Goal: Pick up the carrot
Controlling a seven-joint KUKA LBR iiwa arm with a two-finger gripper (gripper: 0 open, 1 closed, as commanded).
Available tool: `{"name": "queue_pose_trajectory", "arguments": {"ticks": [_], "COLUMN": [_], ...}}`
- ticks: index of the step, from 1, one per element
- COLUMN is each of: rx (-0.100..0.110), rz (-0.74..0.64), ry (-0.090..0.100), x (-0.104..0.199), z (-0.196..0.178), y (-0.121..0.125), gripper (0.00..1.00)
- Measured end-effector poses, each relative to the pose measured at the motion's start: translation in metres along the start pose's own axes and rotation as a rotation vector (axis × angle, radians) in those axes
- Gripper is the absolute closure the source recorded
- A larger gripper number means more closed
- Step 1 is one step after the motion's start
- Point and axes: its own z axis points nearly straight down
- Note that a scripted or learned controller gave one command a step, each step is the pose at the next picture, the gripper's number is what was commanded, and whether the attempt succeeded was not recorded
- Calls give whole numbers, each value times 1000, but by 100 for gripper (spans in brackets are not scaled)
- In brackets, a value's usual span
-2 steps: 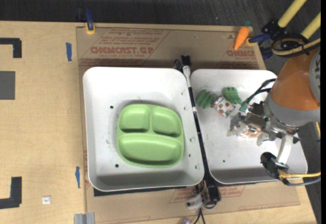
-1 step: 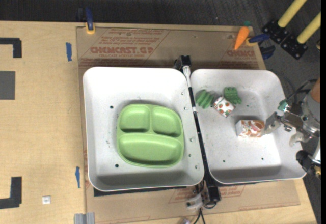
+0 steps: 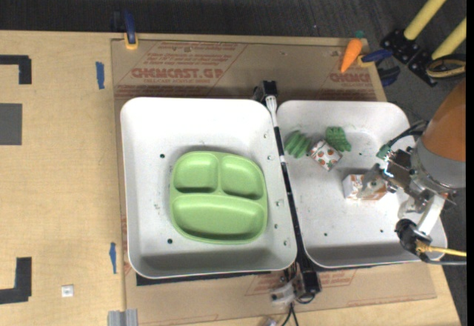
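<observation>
Gripper (image 3: 385, 182), state untellable, hung low over the right white bin (image 3: 326, 243); the orange plastic carrot (image 3: 352, 52) lay well beyond it, demanding a long reach outward

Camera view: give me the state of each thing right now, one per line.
carrot: lying outside the bins, on the board behind the right bin.
green divided plate: flat in the left bin.
two green pieces: lying in the right bin.
end effector: low in the right bin by a small white block.
</observation>
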Motion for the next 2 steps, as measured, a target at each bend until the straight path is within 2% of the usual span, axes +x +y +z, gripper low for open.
{"name": "queue_pose_trajectory", "arguments": {"ticks": [1,2], "rx": [-1,-3], "rz": [-203,455], "ry": [0,0], "x": [-54,-1], "z": [58,36], "y": [35,1], "gripper": [0,0]}}
